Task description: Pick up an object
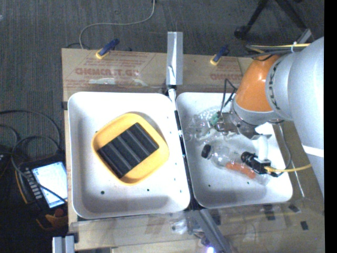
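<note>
Presently on the tabletop [73, 62]: two white bins side by side. Left bin [84, 109]: one yellow tray [118, 124] with a black ribbed insert [129, 149], lying askew at the bin's middle. Right bin [274, 191]: a heap of clear crumpled plastic [200, 121] near the back left corner; a small clear bottle [222, 154] with a dark cap [206, 152], on its side near the bin's middle, cap toward the left wall; a slim orange item [237, 167] just beside the bottle on its front side, kind not legible. Hand [227, 123]: low over the back half of the right bin, at the edge of the clear plastic, beneath the orange-banded wrist; whether it is spread or pressed together cannot be told. Back edge of tabletop: one blue-and-yellow clamp [108, 47] behind the left bin, a second clamp [220, 53] behind the right bin.
</note>
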Controlling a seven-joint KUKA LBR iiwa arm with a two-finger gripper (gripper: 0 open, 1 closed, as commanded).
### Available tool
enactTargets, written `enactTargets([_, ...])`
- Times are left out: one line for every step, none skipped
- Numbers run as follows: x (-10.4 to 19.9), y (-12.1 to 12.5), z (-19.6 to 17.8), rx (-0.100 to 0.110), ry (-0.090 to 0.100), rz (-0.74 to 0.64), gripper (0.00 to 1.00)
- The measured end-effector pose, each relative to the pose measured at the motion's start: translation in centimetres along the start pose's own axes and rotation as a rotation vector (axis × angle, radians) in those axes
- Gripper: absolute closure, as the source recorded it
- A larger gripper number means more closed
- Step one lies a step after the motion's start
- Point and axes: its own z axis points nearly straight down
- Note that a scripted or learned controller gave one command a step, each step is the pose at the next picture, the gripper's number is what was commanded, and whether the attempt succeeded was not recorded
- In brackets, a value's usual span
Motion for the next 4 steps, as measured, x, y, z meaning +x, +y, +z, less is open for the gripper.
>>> enactTargets([3.7, -3.2, -9.0, 0.020, 0.005, 0.206, 0.00])
enactTargets([0.1, -2.2, -1.1, 0.018, 0.006, 0.106, 0.00])
enactTargets([0.3, 2.4, -0.2, -0.004, -0.001, 0.025, 0.00])
enactTargets([-1.1, 7.3, 0.3, 0.047, 0.016, -0.142, 0.00])
